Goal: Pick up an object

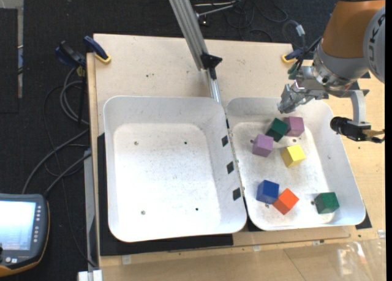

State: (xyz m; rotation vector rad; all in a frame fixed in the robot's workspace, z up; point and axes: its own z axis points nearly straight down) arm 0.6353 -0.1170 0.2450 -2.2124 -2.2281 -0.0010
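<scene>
The right bin (343,169) holds several small cubes. A dark green cube (277,128) and a pink-purple cube (295,125) lie side by side at its far end. A purple cube (263,145) and a yellow cube (293,155) sit just nearer. A blue cube (267,191), an orange cube (285,201) and a green cube (326,202) lie along the near side. My gripper (288,106) hangs just above the far pair of cubes, pointing down toward the dark green one. Nothing shows between its fingers.
The left bin (116,151) sits beside the right one, sharing a middle wall. A slanted metal pole (187,16) crosses above the far bench. Clamps sit at the far corners of the board. A black fitting (350,128) juts out by the right bin's rim.
</scene>
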